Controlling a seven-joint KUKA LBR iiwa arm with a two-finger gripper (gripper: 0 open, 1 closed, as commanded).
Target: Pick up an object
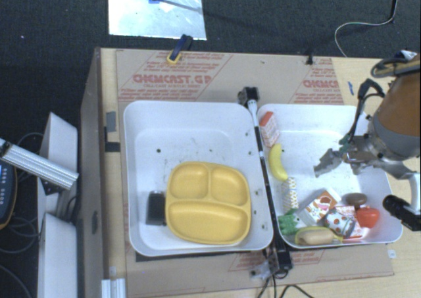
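Note:
The right bin (pixel 309 133) holds a yellow banana (pixel 279 162) by its left wall. A red and white packet (pixel 268 129) lies beyond the banana. Piled at the bin's front are a printed carton (pixel 320 206), a brown round piece (pixel 356 199), a red tomato-like piece (pixel 368 216), a tan bun (pixel 316 236) and a green piece (pixel 287 223). My gripper (pixel 323 162) hangs over the bin's bare middle, right of the banana and just above the carton. It is open with nothing between its fingers.
The left bin (pixel 191 125) holds a yellow divided plate (pixel 209 202) and a small black block (pixel 156 208) at its front left. A striped pale piece (pixel 289 193) lies below the banana. Bare floor shows in the back half of both bins.

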